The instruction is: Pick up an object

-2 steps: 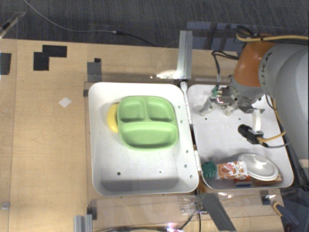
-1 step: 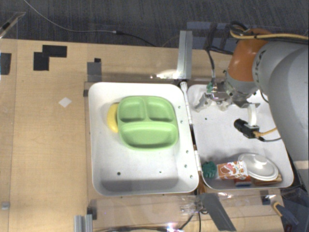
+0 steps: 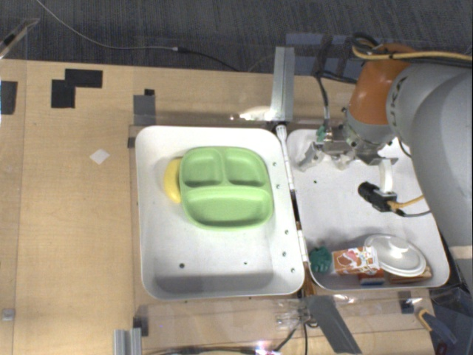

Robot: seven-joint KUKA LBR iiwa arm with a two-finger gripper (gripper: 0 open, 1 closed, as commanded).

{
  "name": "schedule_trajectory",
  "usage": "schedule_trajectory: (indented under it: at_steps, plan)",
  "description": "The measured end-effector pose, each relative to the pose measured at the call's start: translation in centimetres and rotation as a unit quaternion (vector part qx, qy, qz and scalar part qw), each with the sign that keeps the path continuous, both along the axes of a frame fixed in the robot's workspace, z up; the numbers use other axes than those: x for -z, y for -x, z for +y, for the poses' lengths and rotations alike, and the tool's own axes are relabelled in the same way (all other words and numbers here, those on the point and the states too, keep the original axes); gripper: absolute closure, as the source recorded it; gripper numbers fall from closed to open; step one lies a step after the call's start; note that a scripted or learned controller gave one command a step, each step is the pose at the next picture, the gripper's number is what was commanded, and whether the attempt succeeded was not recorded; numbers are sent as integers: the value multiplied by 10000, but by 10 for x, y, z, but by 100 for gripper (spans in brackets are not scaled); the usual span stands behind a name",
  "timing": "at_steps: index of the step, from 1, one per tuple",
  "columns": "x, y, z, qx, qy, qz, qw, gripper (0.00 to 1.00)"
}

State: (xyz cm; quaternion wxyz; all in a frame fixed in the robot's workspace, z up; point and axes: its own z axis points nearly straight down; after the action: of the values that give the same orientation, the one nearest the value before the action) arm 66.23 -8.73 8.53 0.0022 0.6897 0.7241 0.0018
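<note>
Currently, the scene reads as follows.

Bench: pale wooden bench top (image 3: 66,220) bearing two shallow white bins side by side.

Left bin: shallow white plastic bin (image 3: 222,272), rounded corners.

Left bin contents: light green plastic divided plate (image 3: 224,186) with three compartments, lying flat in the upper half of the bin; a yellow rounded object (image 3: 171,181) shows at the plate's left edge, partly under it.

Right bin: shallow white plastic bin (image 3: 336,220), touching the left bin along its inner edge.

Right bin contents: a small dark green object (image 3: 320,258) at the lower left corner; just beside it an orange and white printed carton (image 3: 357,261) lying on its side; a clear, silvery domed lid or dish (image 3: 397,255) resting against the carton's right end. All three lie along the bin's lower wall.

Arm: grey arm with orange band (image 3: 377,87), entering from the right above the right bin's upper edge.

Gripper: two-finger gripper (image 3: 336,154) over the upper left part of the right bin, well apart from the three objects at the lower wall.

Gripper state: cannot be determined at this angle; no object seen in it.

Cable: black connector with yellow lead (image 3: 378,197) hanging below the wrist, over the bin floor.
</note>
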Motion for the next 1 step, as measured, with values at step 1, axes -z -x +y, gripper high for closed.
schedule_trajectory:
  at_steps: [1]
  plan:
    - [0, 0, 0, 0, 0, 0, 10000, 0]
